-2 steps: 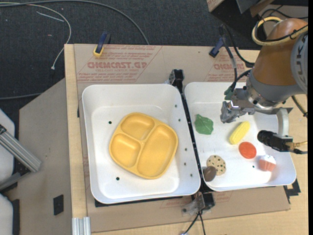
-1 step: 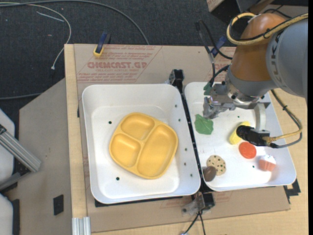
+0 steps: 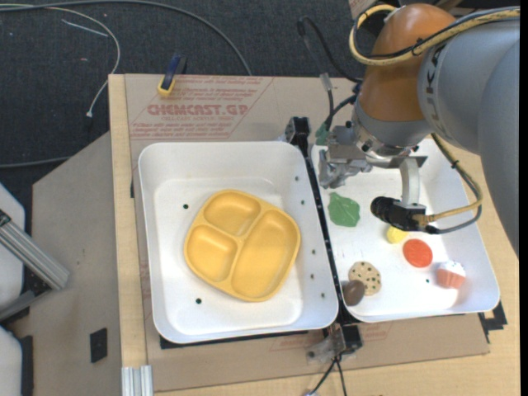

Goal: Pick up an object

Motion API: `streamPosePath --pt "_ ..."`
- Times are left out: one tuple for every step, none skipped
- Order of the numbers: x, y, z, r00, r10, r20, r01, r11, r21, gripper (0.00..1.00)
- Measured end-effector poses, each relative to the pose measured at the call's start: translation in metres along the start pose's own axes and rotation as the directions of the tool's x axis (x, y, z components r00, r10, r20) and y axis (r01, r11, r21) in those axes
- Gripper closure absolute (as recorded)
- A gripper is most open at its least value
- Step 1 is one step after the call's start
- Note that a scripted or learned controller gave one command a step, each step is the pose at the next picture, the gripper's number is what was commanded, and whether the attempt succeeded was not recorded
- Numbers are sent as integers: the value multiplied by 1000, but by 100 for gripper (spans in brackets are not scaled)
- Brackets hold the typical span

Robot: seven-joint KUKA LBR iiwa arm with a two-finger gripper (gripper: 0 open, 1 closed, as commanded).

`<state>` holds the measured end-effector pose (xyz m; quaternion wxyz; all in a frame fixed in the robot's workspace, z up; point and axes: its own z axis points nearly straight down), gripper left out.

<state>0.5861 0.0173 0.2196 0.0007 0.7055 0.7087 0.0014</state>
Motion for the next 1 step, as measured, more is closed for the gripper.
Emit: streamPosePath --pt "49 12 8 1000 0 1 0 1000 1 100"
